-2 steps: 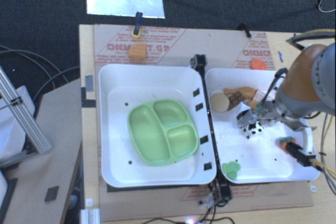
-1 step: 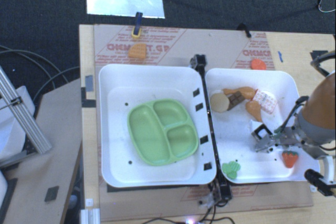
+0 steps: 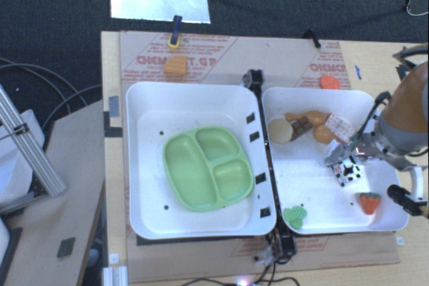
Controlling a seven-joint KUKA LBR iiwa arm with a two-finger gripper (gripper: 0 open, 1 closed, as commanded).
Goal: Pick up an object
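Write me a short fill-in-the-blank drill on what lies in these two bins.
1. The green divided plate lies in the ____ bin.
2. The gripper is down over the ____ bin.
3. Just below the gripper lies a black-and-white toy; the strawberry lies nearer that bin's ____ corner.

Missing words: left; right; lower right

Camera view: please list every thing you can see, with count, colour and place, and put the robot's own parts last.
bins: two, white, side by side on the bench
divided plate: one, green, left bin
toy foods: a few, tan and brown, right bin's far part
small green item: one, right bin's near left corner
strawberry-like toy: one, red-orange, right bin's near right
black-and-white item: one, right bin, under the gripper
orange block: one, beyond the left bin
arm: one, grey and orange, from the right
gripper: one, over the right bin
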